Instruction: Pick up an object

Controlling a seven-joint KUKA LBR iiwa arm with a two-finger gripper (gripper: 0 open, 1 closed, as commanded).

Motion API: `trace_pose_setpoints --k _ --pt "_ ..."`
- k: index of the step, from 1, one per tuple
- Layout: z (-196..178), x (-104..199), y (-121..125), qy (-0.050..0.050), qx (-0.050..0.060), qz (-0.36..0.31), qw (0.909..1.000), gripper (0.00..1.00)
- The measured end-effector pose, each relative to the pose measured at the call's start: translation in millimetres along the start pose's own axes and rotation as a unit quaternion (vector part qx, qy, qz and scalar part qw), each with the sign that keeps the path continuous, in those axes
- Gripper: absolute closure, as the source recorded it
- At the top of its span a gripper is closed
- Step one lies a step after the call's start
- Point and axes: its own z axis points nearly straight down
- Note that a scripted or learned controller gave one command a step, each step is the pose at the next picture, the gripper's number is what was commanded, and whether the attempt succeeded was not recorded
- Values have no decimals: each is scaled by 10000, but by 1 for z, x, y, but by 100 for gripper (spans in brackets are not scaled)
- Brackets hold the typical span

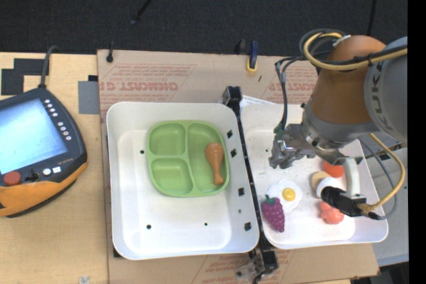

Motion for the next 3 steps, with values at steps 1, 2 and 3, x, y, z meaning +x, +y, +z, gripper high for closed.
trace_pose_setpoints --k 1,2,3 --pt "-14 47 -34 5 4 -12 10000 100" --pt "-13 56 -42 0 2 -7 10000 100" --pt "-1 43 -39 -5 9 4 10000 100"
